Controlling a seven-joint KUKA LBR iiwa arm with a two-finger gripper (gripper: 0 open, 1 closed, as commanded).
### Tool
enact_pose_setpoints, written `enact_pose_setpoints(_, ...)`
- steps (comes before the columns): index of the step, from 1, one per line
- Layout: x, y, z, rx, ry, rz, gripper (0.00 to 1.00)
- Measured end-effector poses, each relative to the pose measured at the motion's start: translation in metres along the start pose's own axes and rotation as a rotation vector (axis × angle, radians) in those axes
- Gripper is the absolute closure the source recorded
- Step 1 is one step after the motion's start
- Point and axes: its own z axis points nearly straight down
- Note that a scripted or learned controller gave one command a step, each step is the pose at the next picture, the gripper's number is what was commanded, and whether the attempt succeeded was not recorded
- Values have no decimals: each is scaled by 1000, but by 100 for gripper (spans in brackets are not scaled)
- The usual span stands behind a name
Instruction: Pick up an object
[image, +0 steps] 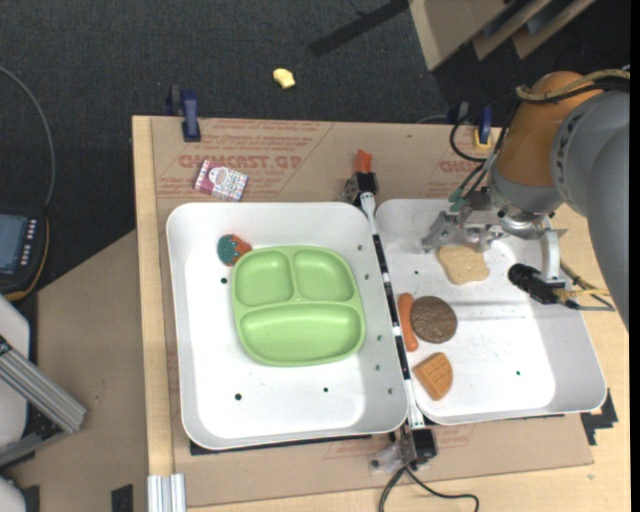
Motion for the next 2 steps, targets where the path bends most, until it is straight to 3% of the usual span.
enact_pose_setpoints(2, -31, 1, 1, -1, 0, 2, 0)
